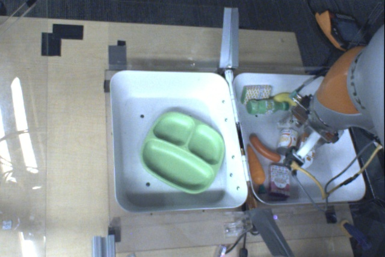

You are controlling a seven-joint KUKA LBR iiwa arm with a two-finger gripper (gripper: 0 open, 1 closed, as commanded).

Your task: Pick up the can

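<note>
A dark maroon can [278,181] lies at the front of the right bin [346,189], beside an orange carrot [256,170]. My gripper [288,138] hangs over the middle of that bin, a little behind the can and just right of a red sausage [264,148]. The arm with its orange band [337,92] reaches in from the right. A small pale and orange thing sits right at the gripper's tip; whether it is held is unclear.
A green bottle [263,106], a yellow piece [283,99] and a speckled pale block [257,92] lie at the back of the right bin. The left bin [126,129] holds a green divided plate [183,150].
</note>
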